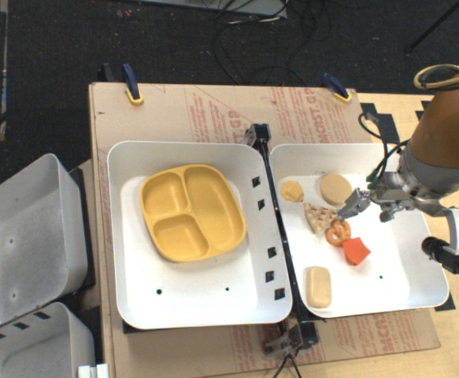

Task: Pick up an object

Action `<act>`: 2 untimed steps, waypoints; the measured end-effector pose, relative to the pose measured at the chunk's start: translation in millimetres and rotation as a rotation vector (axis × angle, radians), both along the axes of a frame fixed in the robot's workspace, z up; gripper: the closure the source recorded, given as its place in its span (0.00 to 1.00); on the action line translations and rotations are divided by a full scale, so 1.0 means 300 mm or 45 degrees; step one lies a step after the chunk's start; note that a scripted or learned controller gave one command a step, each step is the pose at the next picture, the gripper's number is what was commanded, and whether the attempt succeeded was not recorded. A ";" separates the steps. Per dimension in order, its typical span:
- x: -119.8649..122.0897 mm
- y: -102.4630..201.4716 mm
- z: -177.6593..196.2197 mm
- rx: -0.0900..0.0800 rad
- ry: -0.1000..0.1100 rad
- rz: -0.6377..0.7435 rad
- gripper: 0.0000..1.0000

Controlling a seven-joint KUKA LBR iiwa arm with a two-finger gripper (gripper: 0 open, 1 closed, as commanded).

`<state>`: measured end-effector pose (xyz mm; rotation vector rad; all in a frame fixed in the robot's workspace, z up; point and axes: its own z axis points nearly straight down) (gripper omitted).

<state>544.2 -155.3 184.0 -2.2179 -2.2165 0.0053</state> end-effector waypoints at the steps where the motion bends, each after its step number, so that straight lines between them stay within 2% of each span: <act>1: 0.002 0.005 -0.215 0.000 -0.001 -0.001 0.00; 2: 0.000 0.007 -0.312 -0.001 -0.003 -0.001 0.00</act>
